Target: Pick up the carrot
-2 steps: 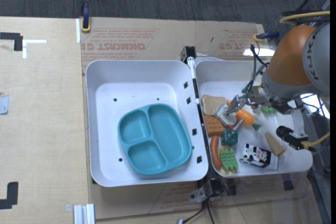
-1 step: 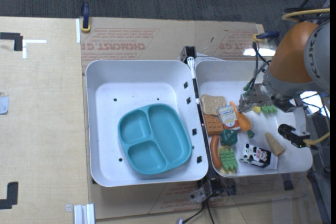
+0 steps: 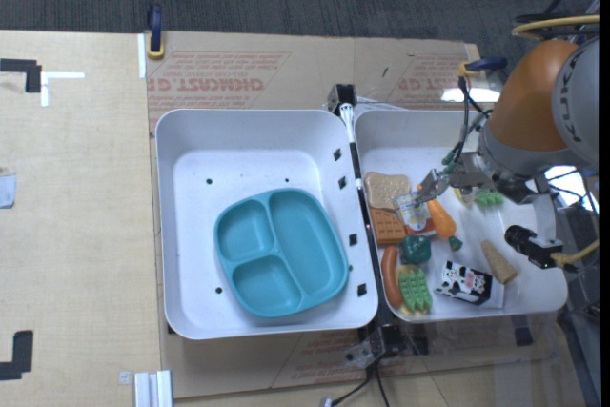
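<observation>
Nearest the camera, along the front of the right-hand shallow white plastic bin (image 3: 534, 305), lie a black-and-white printed carton (image 3: 464, 282), a green-and-yellow toy corn cob (image 3: 414, 289) and a red toy sausage (image 3: 390, 272). Farther back, the small orange plastic toy carrot (image 3: 440, 218) rests on the bin floor just right of a ridged tan toy waffle (image 3: 387, 225), directly beneath the two-finger gripper (image 3: 426, 196); whether the fingers are spread or closed cannot be told. The carrot is judged light, rigid and smooth, hence slippery, so it should be gripped across its thicker middle rather than its taper.
</observation>
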`<state>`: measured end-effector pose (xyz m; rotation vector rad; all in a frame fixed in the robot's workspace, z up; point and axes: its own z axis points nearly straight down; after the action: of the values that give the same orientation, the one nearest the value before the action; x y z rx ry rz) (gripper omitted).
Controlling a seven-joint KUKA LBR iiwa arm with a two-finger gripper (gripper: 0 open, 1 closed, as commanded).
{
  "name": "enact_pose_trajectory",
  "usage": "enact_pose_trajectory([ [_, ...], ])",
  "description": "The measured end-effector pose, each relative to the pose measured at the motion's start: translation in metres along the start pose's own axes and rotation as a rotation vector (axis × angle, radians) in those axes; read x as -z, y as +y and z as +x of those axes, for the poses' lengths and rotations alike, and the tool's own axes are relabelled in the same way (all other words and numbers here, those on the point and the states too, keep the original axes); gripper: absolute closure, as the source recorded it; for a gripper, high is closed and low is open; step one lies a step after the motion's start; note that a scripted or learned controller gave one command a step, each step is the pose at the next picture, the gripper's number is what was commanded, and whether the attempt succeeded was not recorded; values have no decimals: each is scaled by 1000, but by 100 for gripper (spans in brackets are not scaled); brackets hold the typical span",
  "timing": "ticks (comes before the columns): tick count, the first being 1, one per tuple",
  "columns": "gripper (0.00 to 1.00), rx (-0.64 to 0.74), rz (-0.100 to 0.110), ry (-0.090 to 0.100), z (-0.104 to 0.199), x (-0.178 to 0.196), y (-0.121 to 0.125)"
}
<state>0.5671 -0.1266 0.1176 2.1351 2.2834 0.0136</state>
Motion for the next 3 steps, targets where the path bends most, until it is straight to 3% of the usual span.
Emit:
enact_pose_trajectory([
  [1,0,-82,-1,0,8,-16,-4],
  [2,100,-87,-6,-3,6,-7,-2],
  [3,100,-710,20,-3,50,74,-18],
])
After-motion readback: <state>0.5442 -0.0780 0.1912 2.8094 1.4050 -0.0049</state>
